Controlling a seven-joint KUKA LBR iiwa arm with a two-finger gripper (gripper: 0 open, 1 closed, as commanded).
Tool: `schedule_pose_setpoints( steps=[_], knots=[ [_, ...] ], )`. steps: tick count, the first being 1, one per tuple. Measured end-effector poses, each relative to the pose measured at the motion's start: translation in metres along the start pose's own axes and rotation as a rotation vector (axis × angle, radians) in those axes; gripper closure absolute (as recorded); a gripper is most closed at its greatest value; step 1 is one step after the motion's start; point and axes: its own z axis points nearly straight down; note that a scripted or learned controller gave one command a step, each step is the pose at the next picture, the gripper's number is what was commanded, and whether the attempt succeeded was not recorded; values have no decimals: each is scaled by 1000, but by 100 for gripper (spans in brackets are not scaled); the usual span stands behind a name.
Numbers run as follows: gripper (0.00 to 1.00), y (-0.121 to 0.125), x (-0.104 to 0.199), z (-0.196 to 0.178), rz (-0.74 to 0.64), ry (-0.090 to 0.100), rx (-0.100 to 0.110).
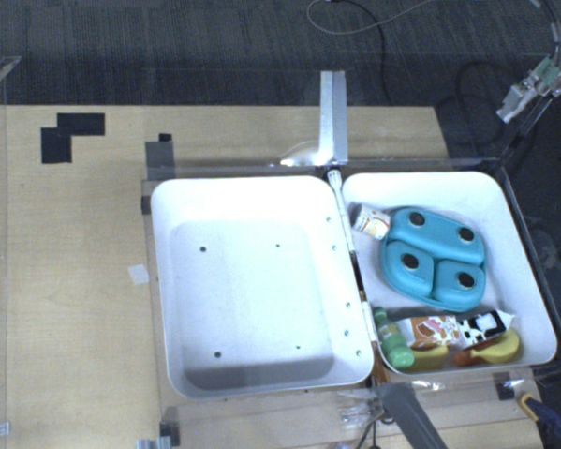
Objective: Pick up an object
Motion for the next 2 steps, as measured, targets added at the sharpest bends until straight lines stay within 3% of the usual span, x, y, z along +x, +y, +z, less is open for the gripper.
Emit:
schedule_pose_setpoints(
  steps=[2],
  knots=[
    [100, 5, -2, -27, -6, -14, -15]
  ],
)
